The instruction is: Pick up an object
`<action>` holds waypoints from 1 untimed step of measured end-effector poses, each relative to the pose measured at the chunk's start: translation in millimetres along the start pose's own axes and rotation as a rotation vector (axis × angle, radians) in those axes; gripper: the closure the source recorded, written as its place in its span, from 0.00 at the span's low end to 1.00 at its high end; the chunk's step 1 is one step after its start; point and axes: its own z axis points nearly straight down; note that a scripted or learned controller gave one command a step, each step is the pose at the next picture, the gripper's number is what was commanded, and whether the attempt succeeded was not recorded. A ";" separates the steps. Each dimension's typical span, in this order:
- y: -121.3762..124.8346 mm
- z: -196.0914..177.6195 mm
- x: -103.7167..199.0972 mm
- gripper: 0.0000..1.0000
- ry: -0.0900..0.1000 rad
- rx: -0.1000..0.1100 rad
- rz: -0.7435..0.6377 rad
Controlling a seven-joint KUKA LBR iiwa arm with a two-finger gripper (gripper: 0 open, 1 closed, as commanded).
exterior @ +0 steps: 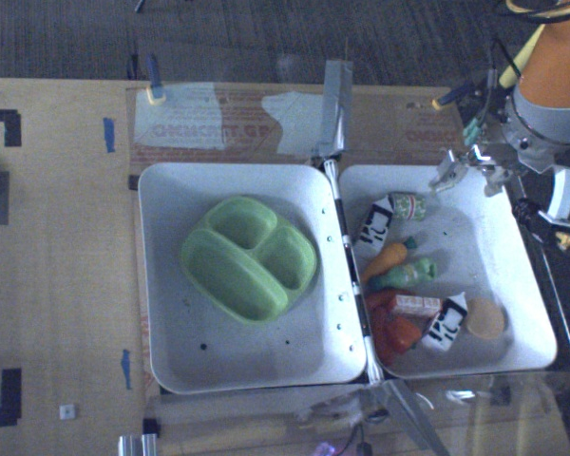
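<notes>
the grey arm with the orange band (pixel 551 60) is cut off by the picture's right edge, and its two-finger gripper (pixel 467 171) is small and blurred, so i cannot tell its state. it hangs over the far rim of the right white bin (pixel 522 255), and nothing shows between it and the bin floor. in this bin lie a green-capped small can (pixel 407 206), two black-and-white cartons (pixel 374 223) (pixel 446 323), an orange carrot toy (pixel 387 257), a green bottle-like toy (pixel 406 274), a red soft shape (pixel 391 333) partly hidden under a red-and-white box (pixel 416 304), and a tan round piece (pixel 485 319). the left white bin (pixel 161 283), beside the right bin, holds a green divided plastic plate (pixel 249 257).
</notes>
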 end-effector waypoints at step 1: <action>-25.0 111.4 19.0 0.00 0.001 0.001 0.133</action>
